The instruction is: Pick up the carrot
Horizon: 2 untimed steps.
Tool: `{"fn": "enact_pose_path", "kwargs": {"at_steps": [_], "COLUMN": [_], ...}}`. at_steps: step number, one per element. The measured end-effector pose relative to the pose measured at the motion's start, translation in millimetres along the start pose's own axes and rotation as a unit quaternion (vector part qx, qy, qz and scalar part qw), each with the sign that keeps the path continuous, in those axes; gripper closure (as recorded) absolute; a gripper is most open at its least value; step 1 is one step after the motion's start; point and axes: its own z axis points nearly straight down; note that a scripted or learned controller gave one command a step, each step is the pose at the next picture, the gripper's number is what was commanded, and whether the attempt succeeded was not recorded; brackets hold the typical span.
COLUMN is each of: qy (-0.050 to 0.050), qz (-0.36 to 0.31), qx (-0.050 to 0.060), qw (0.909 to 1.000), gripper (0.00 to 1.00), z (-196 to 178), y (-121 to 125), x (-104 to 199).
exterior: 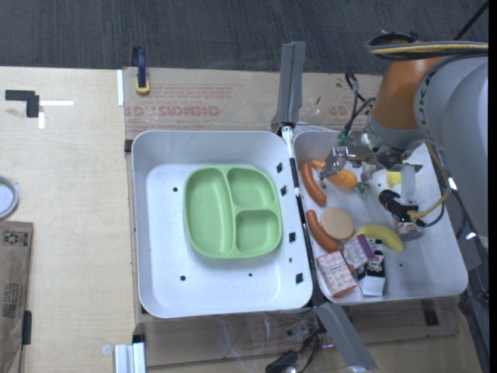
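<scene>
At the near edge of the right bin (pixel 435 286) lay a red-and-white carton (pixel 335 274), a small pink packet (pixel 359 251) and a dark-and-white box (pixel 374 274), packed close together. Just beyond them sat a banana (pixel 382 235), a round tan bun (pixel 338 223) and a red sausage (pixel 321 231) that touched the bun's left side. A second sausage (pixel 314 182) lay farther back along the bin's left wall.

The carrot (pixel 342 179) was a short, stubby orange piece, bright and smooth, lying in the far left part of the right bin, just right of that second sausage. A small yellow block (pixel 394 179) lay to its right, past the claw.

The arm (pixel 435 92) came in from the right and bent down over the far half of the right bin, its orange band above the wrist and dark cables looping around it. The claw (pixel 345 162) hung right over the carrot, its metal tips at the carrot's far edge. Whether the claw was spread or closed, or had any hold on the carrot, could not be told.

The left bin (pixel 155 231) held a green divided plate (pixel 233 210). Both bins sat on the table (pixel 62 208).
</scene>
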Motion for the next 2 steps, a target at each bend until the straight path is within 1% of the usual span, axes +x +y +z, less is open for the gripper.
{"fn": "enact_pose_path", "kwargs": {"at_steps": [1, 2], "qy": [0.001, 0.0], "qz": [0.001, 0.1], "qx": [0.007, 0.001], "qw": [1.0, 0.995], "gripper": [1.0, 1.0], "z": [-6.8, -99.0], "y": [-3.1, -29.5], "x": [-1.4, 51.6]}}
